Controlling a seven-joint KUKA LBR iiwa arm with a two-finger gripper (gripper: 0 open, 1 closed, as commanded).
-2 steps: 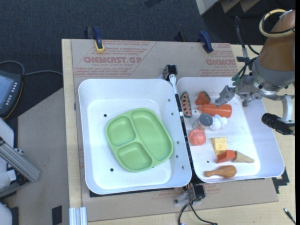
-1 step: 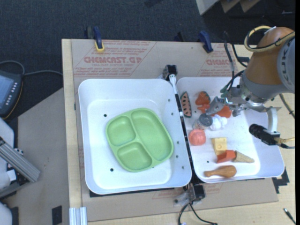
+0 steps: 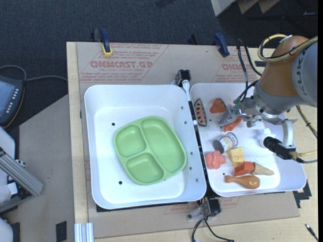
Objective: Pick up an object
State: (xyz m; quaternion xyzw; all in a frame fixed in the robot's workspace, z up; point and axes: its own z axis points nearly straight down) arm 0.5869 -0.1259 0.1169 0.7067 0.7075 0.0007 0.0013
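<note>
Camera view: gripper (image 3: 233,119) is seen low over the orange carrot (image 3: 235,121) in the right bin (image 3: 295,178); finger state cannot be told. Crowded neighbouring items could be displaced.

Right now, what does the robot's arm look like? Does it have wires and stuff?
The arm is a fat, rounded grey tube with a shiny orange band above the wrist. Black and yellow cables loop beside it, and more thin wires run down to the tool, a small metal piece with bits of red-orange on it. A black cylinder-shaped part sticks out lower down.
</note>
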